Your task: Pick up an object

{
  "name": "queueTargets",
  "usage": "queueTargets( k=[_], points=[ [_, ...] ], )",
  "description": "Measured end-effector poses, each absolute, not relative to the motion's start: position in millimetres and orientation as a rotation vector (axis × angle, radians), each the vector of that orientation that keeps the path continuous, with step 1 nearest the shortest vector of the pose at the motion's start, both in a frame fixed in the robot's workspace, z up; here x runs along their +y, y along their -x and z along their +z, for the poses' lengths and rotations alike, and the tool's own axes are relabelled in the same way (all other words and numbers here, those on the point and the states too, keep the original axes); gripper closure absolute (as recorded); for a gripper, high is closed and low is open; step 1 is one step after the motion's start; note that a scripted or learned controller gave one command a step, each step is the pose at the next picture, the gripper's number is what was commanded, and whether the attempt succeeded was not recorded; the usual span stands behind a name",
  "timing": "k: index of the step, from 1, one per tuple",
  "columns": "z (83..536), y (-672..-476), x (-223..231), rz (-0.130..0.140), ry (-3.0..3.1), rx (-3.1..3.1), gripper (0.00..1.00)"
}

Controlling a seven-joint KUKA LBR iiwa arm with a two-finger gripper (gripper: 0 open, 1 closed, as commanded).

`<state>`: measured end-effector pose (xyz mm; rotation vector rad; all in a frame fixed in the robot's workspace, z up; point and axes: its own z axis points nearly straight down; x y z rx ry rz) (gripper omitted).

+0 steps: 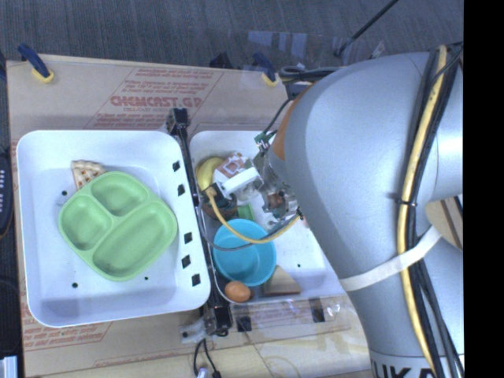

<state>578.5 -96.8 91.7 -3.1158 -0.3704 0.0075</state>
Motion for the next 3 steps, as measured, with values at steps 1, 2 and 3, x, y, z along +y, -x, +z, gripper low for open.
queueTargets(
  k=[1,2,3],
  points=[
    [92,-573.2,-99,0.014,3.117,-0.343,0.00],
    [92,-580.5,-98,0.010,3.116,-0.343,0.00],
    [91,-566.5,-104,0.014,3.118,-0.335,0.00]
  ],
)
